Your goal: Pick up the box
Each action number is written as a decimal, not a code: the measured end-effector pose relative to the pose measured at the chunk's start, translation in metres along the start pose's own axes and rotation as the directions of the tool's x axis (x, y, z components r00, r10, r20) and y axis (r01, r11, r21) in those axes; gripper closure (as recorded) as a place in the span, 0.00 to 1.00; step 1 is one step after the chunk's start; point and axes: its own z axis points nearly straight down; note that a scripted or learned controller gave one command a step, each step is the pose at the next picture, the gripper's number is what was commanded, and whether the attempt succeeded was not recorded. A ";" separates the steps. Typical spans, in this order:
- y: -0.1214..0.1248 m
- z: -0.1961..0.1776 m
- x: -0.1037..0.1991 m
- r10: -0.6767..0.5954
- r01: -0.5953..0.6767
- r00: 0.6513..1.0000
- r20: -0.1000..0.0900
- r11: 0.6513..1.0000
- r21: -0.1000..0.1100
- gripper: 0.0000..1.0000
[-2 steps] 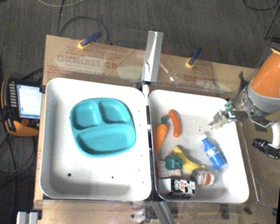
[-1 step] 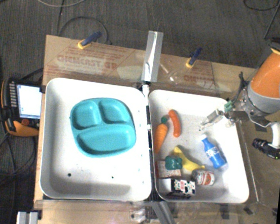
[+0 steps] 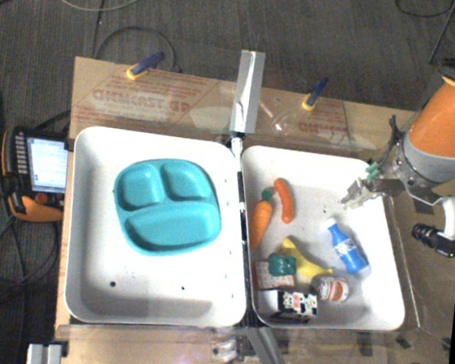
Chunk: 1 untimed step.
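Note:
The box (image 3: 298, 303) is small, black and white, and lies at the front edge of the right bin (image 3: 392, 273). A silver can (image 3: 333, 289) is just right of it, and a teal block (image 3: 281, 266) sits just behind it. My gripper (image 3: 358, 193) hangs over the bin's back right part, well behind the box and not touching it. Nothing shows in the gripper. The grey arm with its orange band (image 3: 444, 120) reaches in from the right.
The right bin also holds a carrot (image 3: 261, 219), an orange sausage (image 3: 283, 200), a blue bottle (image 3: 346, 249), a yellow toy (image 3: 308, 262) and a brown packet (image 3: 264, 274). A teal divided plate (image 3: 168, 205) lies in the left bin (image 3: 86, 275).

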 end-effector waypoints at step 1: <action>0.007 -0.025 0.030 0.182 -0.182 0.983 0.000 0.983 -0.003 1.00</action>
